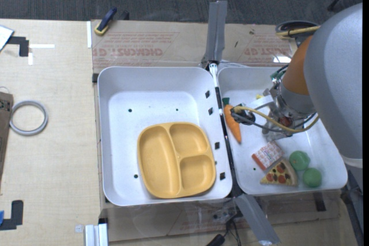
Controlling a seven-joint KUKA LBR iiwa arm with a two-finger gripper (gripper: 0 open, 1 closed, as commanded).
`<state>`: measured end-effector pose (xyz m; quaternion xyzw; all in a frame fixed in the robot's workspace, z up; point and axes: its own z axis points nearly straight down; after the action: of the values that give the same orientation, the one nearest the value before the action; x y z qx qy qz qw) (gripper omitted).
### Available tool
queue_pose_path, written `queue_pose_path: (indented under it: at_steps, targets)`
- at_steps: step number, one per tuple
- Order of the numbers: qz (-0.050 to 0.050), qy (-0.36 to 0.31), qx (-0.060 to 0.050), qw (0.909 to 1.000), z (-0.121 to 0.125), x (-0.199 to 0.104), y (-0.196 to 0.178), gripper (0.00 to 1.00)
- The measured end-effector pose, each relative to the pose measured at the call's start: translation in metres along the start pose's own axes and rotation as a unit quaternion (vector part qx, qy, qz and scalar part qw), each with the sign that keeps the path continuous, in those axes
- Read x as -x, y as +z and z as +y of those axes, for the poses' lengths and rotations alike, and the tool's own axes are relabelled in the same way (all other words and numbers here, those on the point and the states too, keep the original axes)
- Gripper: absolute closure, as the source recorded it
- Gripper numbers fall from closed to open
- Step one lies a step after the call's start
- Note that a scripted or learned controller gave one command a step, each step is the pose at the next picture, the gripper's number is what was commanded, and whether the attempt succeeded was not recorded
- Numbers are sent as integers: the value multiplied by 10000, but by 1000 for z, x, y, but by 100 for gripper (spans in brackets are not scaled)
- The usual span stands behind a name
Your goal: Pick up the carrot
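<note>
The carrot (233, 124) lies lengthwise along the bin's (247, 173) dividing wall, just to the view's left of the gripper (277, 121). I cannot tell whether the gripper is open or closed.

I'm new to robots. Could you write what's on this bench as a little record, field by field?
Left bin: one yellow plate with compartments
Right bin: carrot, packet, pizza slice, green pieces
Carrot: lying along the right bin's left wall
Gripper: over the right bin, just right of the carrot
Bench, left of bins: tape roll
</note>
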<state>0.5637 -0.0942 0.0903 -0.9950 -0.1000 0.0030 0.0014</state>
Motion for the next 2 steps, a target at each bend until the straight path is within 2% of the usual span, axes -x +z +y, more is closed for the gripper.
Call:
queue_pose_path:
  at_steps: [1,2]
  targets:
    - [12,-301,12,9995,5,-28,-1,100]
    - [14,-14,13,10000,14,-53,-2,100]
